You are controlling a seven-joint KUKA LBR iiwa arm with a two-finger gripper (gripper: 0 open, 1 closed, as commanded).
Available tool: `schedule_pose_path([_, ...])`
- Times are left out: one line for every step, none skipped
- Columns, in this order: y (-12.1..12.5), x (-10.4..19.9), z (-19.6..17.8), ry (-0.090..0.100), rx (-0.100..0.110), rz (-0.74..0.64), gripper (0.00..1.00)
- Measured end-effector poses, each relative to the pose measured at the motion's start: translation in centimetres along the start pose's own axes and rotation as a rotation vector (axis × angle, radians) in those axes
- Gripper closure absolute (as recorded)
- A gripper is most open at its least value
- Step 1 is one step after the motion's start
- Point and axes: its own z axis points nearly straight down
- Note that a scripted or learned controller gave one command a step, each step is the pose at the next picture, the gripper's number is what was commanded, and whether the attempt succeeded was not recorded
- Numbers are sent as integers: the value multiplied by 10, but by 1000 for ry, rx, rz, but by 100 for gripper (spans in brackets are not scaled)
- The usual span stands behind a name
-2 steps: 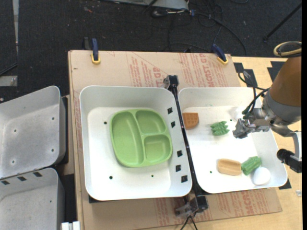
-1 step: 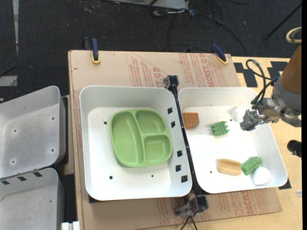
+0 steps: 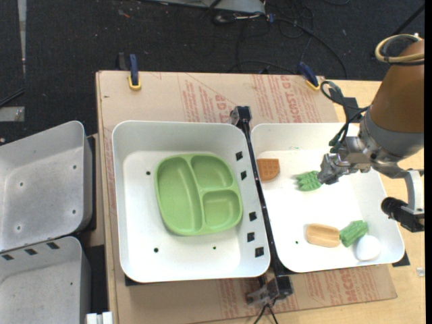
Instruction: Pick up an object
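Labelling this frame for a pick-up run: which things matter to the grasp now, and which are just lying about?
In play:
end effector
small green leafy toy

Lying about:
orange bread-like piece
tan toy with green top
white ball
green divided plastic plate

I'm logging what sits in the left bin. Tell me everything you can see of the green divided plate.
The green divided plate is a light-green, matte, plastic-looking tray with rounded corners and a raised rim. Ridges split it into three compartments: one long section on its left and two smaller ones on its right. It lies flat, right side up and slightly rotated, near the middle of the left bin, resting on the bin's floor. Nothing lies in it.
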Motion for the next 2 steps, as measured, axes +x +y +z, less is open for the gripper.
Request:
schedule_pose_path([-3, 56, -5, 1, 1, 0, 100])
schedule_pose_path([-5, 115, -8, 0, 0, -2, 100])
